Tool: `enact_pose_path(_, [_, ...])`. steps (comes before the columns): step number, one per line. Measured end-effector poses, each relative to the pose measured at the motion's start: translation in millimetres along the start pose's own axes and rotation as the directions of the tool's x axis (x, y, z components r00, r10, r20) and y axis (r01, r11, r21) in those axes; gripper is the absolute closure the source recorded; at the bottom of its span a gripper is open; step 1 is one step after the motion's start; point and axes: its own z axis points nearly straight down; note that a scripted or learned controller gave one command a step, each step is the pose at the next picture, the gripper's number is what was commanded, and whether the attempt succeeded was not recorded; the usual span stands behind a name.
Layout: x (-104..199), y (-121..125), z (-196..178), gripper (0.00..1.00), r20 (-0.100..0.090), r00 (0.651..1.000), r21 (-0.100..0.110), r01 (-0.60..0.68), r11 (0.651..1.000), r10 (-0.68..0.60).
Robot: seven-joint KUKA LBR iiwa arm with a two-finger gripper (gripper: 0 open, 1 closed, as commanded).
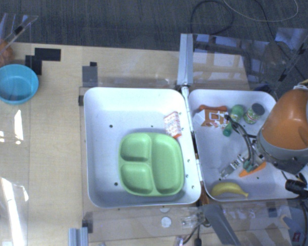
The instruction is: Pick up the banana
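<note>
The yellow banana (229, 189) lies flat at the front edge of the right bin (211, 152), near its front left corner. My gripper (242, 161) hangs low in that bin, just above and to the right of the banana, under the grey wrist and the big orange band (287, 123). Cables run along the wrist and hide part of the gripper. Nothing yellow shows at its tip. A small orange carrot-like piece (252, 171) lies right beside the gripper.
At the right bin's back lie an orange-and-white packet (213, 117), a green bottle (234, 116) and a small can (255, 112). The left bin (100, 137) holds a green divided plate (151, 163) and a small wrapper (172, 124). A blue bowl (14, 83) stands on the bench at far left.
</note>
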Motion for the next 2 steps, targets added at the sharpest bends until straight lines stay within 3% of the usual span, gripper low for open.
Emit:
enact_pose_path(1, [23, 21, 10, 0.00, 0.009, 0.974, -0.005, 0.225, 0.974, -0.225])
enact_pose_path(2, [-41, 3, -89, 0.00, 0.006, 0.943, -0.001, 0.333, 0.943, -0.333])
